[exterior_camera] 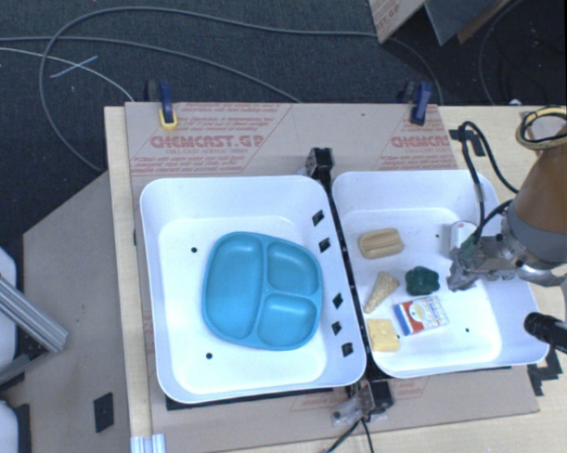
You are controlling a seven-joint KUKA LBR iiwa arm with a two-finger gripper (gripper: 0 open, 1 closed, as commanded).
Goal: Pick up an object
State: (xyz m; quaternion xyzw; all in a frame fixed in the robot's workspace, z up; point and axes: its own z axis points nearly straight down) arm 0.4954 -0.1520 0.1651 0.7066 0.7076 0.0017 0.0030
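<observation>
here my gripper (460, 269) hangs low by the right bin's (421, 184) right wall, grip state i cannot tell, lined up beside the green lump (422, 281) mid-bin, likely my pick.

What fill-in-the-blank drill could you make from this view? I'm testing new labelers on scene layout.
1. The blue plate lies in the ____ bin.
2. The plate has ____ compartments.
3. The green item sits in the ____ bin, near the claw.
4. The carton lies just ____ the green item in the picture.

Missing words: left; three; right; below
</observation>
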